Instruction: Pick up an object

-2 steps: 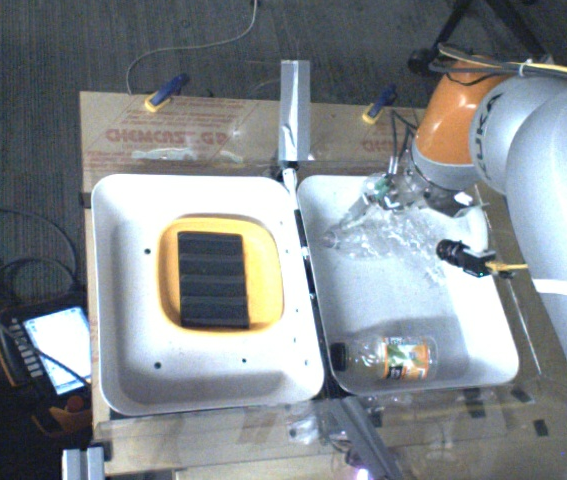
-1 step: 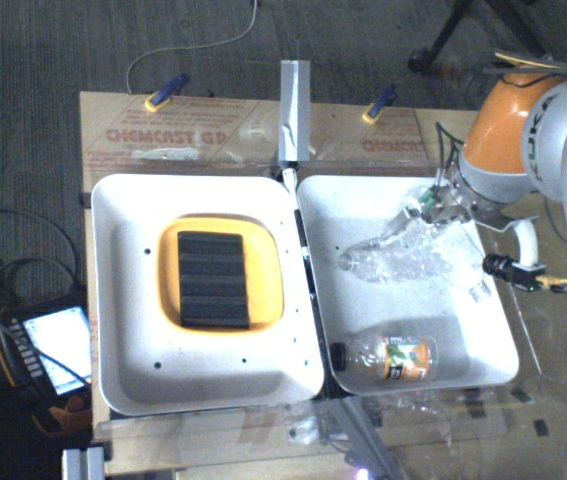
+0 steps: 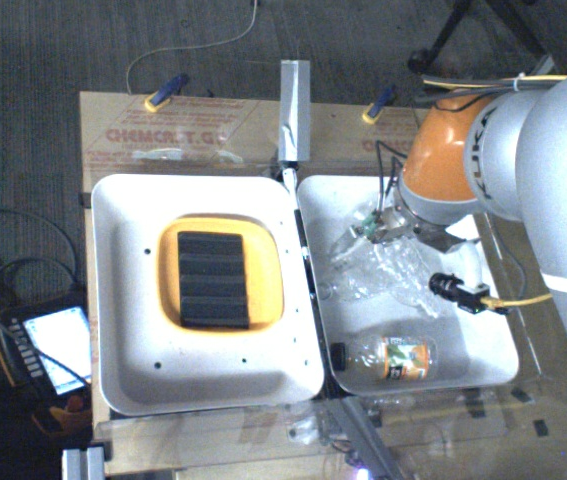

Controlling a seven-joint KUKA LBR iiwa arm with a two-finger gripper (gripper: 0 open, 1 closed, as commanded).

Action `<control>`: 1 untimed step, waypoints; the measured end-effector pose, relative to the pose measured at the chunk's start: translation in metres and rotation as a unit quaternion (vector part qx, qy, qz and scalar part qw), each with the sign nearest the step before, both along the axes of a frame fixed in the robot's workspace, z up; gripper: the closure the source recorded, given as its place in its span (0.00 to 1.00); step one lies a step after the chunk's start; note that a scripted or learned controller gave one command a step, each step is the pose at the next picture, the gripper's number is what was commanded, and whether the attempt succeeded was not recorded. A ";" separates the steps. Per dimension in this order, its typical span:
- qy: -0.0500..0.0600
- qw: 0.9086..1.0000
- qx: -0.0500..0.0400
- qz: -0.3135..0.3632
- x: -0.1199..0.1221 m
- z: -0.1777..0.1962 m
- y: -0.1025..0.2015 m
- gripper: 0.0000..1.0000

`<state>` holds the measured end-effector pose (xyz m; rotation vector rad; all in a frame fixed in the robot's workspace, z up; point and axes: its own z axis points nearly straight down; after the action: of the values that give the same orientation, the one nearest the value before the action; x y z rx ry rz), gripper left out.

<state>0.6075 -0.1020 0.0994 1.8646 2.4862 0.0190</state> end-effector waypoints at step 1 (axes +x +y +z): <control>0.017 0.998 0.005 -0.057 -0.006 0.056 -0.058 0.00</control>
<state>0.6013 -0.1598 0.1557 2.0230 2.4016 -0.0022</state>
